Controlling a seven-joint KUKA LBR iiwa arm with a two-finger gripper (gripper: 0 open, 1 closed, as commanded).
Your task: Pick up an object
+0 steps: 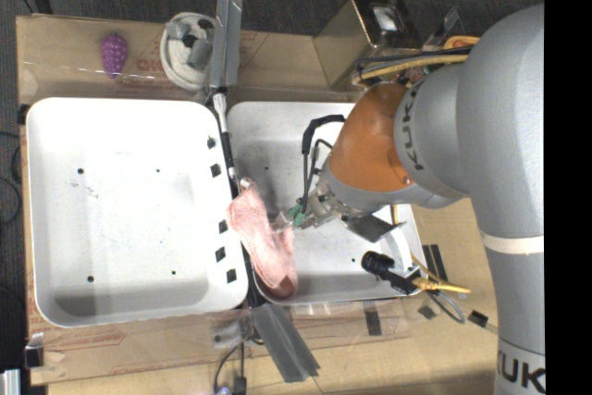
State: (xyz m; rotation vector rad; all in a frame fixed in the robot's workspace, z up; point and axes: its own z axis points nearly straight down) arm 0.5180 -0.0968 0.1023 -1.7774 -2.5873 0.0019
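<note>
A pink, floppy cloth-like object [262, 240] lies against the left wall of the right bin [277, 120], its lower end darker and reddish. My gripper [301, 214] is low in the right bin, just right of the pink object's upper part and close to touching it. A small green thing [297, 216] shows at the gripper's tip; I cannot make out whether it is held. The grey arm with its orange band [370, 148] covers most of the right bin's middle and right side.
The left bin [120, 111] stands beside the right one, with a dark divider strip [227, 190] between them. On the bench behind the bins are a purple object [114, 54], a white roll [188, 46] and a brown box [365, 37].
</note>
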